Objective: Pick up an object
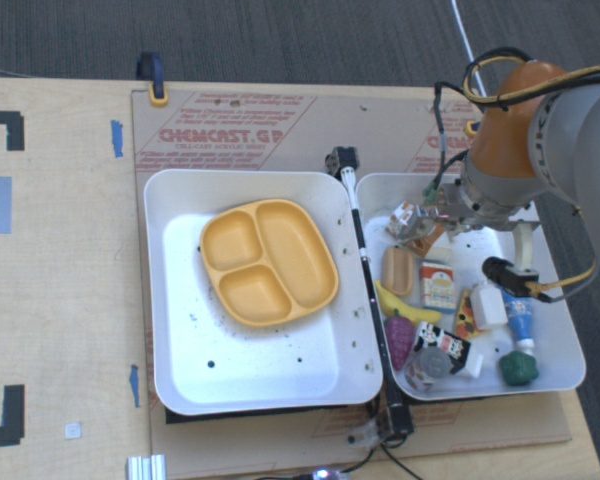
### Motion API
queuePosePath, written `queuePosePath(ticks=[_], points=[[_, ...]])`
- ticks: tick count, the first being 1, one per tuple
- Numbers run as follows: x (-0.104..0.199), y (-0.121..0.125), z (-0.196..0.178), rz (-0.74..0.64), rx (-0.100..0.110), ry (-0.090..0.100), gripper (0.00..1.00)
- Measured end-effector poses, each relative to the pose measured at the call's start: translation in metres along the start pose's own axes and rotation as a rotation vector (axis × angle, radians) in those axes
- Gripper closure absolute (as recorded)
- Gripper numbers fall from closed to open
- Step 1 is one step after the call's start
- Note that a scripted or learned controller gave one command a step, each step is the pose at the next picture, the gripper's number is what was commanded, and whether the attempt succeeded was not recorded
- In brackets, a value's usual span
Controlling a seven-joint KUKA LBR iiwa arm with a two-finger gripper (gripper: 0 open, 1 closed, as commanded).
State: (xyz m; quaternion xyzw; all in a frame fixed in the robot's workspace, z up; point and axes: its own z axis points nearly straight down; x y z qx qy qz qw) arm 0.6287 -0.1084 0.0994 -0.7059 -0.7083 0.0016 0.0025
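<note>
My gripper (420, 225) hangs low over the far left corner of the right bin (565, 343), reaching in from the right. Just below it lie a tan bread-like piece (398, 271) and a small red and white box (439, 286). A crinkled silvery thing (408, 218) sits right at the gripper's tip; I cannot tell whether it is held. Further toward the front lie a yellow banana (406, 307), a purple item (400, 341), a black and white patterned item (442, 344), a blue tube (520, 320) and a green lump (519, 368).
The left bin (170, 348) holds a yellow divided plate (268, 262). A ridge with a black clip (342, 158) separates the two bins. A clear cup (425, 367), a white block (488, 306) and an orange piece (464, 318) crowd the right bin's front.
</note>
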Motion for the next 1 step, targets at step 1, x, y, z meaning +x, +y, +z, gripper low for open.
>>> queuePosePath(ticks=[1], points=[[0.0418, -0.0069, -0.0857, 0.002, -0.007, -0.001, 1.0]])
